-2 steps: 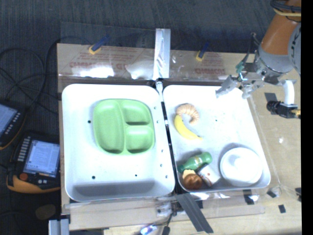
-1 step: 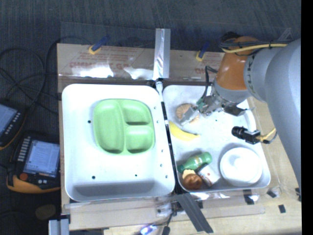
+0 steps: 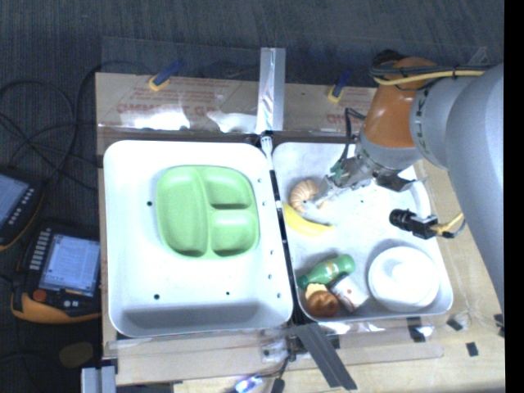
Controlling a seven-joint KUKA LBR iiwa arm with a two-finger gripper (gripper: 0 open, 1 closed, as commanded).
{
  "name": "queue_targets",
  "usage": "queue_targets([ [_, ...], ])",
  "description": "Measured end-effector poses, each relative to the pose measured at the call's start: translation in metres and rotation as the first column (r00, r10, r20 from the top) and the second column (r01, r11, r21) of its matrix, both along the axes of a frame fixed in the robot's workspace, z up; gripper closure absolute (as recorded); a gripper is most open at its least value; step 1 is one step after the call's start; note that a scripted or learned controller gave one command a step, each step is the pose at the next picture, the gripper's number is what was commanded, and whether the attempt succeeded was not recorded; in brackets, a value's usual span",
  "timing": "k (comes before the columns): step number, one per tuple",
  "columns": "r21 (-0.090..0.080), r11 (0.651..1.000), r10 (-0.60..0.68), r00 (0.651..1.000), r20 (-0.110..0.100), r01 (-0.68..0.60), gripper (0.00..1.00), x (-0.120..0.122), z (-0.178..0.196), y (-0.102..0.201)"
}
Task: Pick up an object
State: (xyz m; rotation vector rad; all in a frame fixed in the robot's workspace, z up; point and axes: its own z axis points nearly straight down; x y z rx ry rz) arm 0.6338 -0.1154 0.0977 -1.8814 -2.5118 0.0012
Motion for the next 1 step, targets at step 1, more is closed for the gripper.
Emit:
queue_targets([
  [1, -0.004, 0.986, -0.166, 0.986, -0.002, 0.166, 1.00, 0.0349, 0.0825, 0.0625],
])
